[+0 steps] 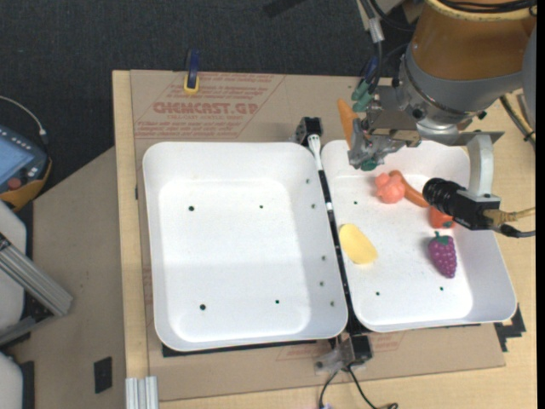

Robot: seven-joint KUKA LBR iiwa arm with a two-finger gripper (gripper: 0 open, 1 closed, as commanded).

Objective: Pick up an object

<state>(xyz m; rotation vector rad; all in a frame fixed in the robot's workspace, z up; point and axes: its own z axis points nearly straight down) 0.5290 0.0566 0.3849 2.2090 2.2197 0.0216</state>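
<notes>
Camera view: gripper (368,158) low over right bin (485,305) far corner, just beside pink toy (390,187); finger opening impossible to tell. Likely lining up a grasp there.

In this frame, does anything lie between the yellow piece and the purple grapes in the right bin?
No. In the camera view, the stretch of right bin floor between the yellow piece and the purple grapes is bare white.
</notes>
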